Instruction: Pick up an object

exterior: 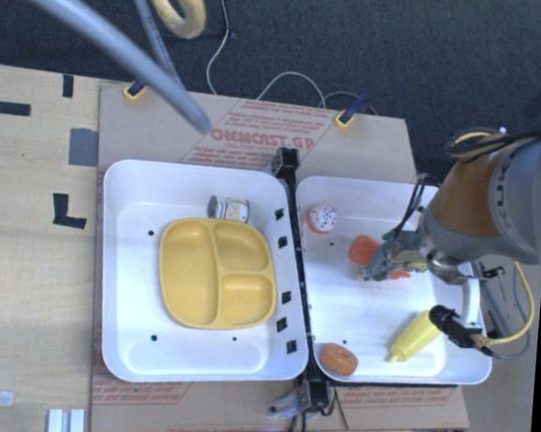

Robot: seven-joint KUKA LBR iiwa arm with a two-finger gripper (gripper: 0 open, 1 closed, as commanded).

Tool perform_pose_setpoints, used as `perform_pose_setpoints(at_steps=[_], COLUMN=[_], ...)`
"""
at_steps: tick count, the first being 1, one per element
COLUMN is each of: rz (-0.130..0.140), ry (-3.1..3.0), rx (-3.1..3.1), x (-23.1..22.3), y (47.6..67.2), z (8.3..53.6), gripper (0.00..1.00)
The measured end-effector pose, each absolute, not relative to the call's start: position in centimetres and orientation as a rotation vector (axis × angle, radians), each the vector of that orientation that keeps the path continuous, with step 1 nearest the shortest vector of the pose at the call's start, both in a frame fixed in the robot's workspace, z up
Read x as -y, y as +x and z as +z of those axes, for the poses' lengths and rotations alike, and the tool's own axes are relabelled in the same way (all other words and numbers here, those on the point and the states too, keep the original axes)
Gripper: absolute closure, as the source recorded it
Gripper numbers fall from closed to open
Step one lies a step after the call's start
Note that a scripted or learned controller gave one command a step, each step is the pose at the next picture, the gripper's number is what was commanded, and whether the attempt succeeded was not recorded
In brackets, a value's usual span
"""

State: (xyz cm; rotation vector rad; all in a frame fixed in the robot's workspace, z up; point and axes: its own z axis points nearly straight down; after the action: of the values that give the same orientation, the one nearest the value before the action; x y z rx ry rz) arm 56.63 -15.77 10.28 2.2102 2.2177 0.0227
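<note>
Two white bins sit side by side; in the right bin (337, 315) the gripper (380, 266) is down against a red-orange object (363, 249) — touching it, though whether it grasps it I cannot tell. Near lie a yellow bottle (414, 335) and an orange ball (338, 359) — the left bin (119, 338) bears a yellow divided plate (216, 273)
</note>
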Motion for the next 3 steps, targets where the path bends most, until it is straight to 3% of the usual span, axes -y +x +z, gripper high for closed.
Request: perform_pose_setpoints(at_steps=[1, 2, 3], rz=[0.002, 0.003, 0.000], ry=[2.217, 2.216, 2.219], rx=[-2.221, -2.221, -2.223], x=[15.9, 15.9, 15.8], y=[56.9, 57.0, 57.0], z=[16.6, 21.9, 23.6], gripper=[1.00, 1.00, 1.00])
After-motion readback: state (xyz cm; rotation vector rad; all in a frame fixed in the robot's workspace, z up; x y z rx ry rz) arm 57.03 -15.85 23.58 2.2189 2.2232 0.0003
